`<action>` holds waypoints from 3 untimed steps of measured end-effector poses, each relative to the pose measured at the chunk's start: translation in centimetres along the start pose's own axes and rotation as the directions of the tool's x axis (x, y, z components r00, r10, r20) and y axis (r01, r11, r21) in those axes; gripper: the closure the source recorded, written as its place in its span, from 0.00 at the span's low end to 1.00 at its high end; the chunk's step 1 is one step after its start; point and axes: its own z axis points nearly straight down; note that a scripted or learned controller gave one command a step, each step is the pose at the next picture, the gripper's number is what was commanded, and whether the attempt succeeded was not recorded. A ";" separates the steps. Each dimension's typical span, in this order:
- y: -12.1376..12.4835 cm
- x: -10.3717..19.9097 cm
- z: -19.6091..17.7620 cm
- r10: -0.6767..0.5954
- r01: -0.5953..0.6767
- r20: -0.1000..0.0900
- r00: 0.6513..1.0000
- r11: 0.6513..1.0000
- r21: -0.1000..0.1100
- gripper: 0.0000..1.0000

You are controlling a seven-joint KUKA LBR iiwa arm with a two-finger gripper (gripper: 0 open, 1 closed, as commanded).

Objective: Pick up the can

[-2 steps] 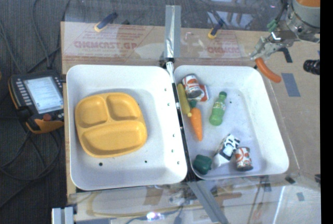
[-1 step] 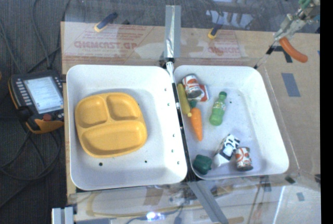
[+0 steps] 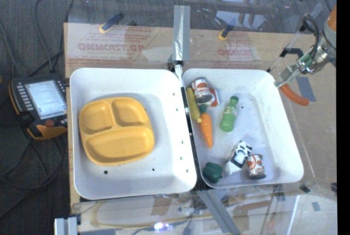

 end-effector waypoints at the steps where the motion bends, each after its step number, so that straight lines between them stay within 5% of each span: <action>1: 4.1 -1.6 1.7 -0.270 0.270 0.002 0.963 0.963 -0.002 1.00; 2: 5.1 -2.1 -9.7 -0.226 0.226 0.002 0.974 0.974 -0.003 1.00; 3: -1.6 0.7 0.2 -0.264 0.264 0.001 0.965 0.965 -0.001 1.00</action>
